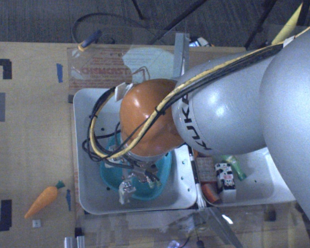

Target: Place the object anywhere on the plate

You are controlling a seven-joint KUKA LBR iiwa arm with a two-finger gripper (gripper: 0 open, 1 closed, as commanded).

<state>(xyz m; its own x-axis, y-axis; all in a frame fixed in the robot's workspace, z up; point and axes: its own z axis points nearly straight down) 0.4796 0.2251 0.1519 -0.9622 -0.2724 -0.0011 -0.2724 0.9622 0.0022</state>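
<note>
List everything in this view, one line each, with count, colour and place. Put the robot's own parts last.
Bins: two, white, side by side on the bench; left bin, right bin.
Plate: one, teal, in the left bin, mostly hidden under the arm.
Carrot toy: one, orange with green top, on the bench left of the left bin.
Small items: several, mixed red, green, white and black, in the right bin near the divider; too small to name.
Blue tape marks: two, on the bench.
Arm: one, grey, orange band, reaching from the right.
Hand: one, metallic, above the plate.
</note>
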